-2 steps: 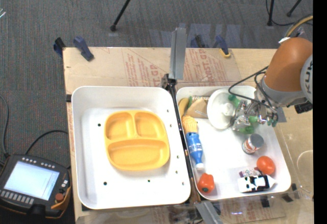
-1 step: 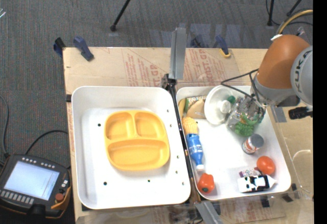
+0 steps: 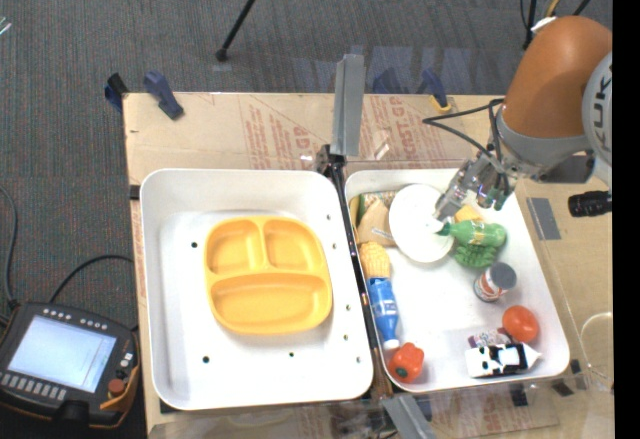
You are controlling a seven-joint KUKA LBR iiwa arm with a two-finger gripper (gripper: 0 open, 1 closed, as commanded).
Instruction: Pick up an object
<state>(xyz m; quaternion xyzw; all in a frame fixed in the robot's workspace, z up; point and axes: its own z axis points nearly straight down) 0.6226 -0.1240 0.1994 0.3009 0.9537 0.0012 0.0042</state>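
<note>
Progress: nothing lifted yet, pretty much at the reach-in stage; grab and lift both left to do.
Pincer (image 3: 462, 199): low over the far end of the right bin (image 3: 545, 272), fingers spread a little with nothing between them, so open and empty as far as can be told.
Likely target: green toy (image 3: 476, 239), sitting just below the pincer tips on the near side, maybe already brushed by one fingertip, hard to call at this angle.
Look of it: lumpy, bright green with a yellowish bit on top, lying on its side, leaning against the white round plate (image 3: 420, 223).
White plate: right beside the pincer on its left, flat and disc-like, awkward to pinch.
Other stuff nearer the camera from the pincer: small can (image 3: 494, 281), orange ball (image 3: 520, 324), black-and-white toy car (image 3: 502, 358), blue tube (image 3: 383, 309), red pepper-ish thing (image 3: 406, 361).
Further left of the pincer: corn cob (image 3: 374, 258) against the bin's divider side.
Way off left: yellow divided tray (image 3: 268, 274) alone in the left bin (image 3: 170, 287), well apart from the pincer.
Desk (image 3: 240, 132): cardboard-topped, both bins on it.
</note>
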